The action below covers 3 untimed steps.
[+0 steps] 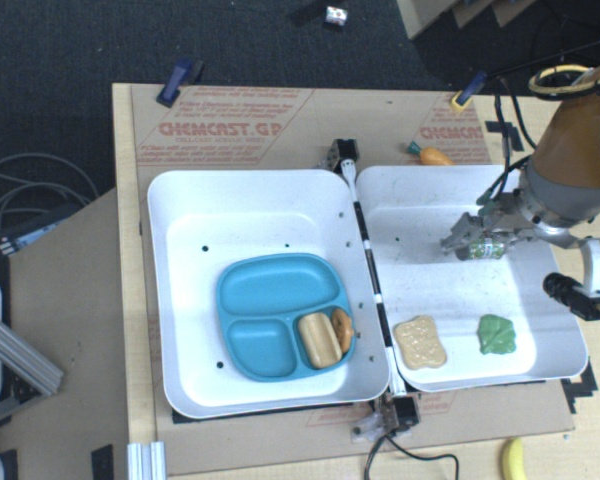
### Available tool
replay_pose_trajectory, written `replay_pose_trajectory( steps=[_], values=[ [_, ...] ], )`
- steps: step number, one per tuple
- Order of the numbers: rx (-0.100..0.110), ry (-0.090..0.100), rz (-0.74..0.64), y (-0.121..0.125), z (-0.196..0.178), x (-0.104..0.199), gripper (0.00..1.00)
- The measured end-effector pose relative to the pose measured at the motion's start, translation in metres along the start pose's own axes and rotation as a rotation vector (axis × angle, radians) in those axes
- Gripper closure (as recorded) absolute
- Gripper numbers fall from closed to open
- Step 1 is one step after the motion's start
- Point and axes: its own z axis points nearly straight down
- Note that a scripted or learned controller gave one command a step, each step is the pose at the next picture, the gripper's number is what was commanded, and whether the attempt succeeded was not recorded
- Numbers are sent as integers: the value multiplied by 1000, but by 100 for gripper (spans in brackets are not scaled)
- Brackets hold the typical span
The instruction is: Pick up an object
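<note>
On bench board (230, 123): "CHEMCAST GP" printed red | gripper (477, 240) over right bin (400, 193), opening unclear

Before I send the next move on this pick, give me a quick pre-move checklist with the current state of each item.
1. Claw located over a bin: ok, it sits in the upper part of the right shallow white bin.
2. Claw open or shut: cannot tell, too small and blurred.
3. Something already held: cannot tell; a small greenish patch shows at the claw, unclear what it is.
4. Targets free in the right bin: ok, the tan flat cracker-like piece and the green crumpled leaf-like piece lie apart near the front wall.
5. Left bin contents: ok, the blue divided plastic tray holds a brown bun-like item in its lower right compartment.
</note>
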Motion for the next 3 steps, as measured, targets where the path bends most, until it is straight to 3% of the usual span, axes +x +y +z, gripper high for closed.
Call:
replay_pose_trajectory(
  steps=[2, 3],
  values=[
    [1, 0, 0, 30, -58, 96, 100],
    [5, 1, 2, 2, -63, 96, 100]
  ],
)
